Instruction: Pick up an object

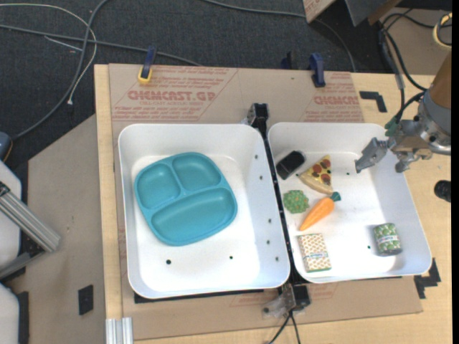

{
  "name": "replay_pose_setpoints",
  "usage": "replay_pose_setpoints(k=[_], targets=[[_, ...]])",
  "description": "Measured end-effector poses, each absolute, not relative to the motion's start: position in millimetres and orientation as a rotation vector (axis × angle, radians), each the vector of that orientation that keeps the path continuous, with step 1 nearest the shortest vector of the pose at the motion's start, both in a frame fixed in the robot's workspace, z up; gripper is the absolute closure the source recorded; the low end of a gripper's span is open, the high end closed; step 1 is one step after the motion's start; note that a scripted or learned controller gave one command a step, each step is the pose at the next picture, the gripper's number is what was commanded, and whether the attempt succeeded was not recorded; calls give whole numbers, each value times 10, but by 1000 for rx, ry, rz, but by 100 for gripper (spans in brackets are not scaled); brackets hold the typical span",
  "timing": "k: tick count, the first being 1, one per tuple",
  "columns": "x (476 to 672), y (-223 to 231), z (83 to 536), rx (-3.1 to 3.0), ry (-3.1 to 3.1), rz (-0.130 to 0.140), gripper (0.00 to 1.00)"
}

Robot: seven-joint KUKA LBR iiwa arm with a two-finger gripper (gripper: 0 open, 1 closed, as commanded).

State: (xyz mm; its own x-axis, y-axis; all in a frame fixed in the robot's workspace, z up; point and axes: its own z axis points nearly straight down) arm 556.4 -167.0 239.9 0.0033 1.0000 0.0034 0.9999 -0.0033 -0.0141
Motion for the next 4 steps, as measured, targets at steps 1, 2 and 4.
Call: replay_pose_setpoints(k=[1,2,4], targets=[[5590,-1664,2474,-2221,-2221,0,0],[5600,-1606,2060,-2220,-2220,1,0],[5489,-1702,1076,-2219,-2217,3,0]])
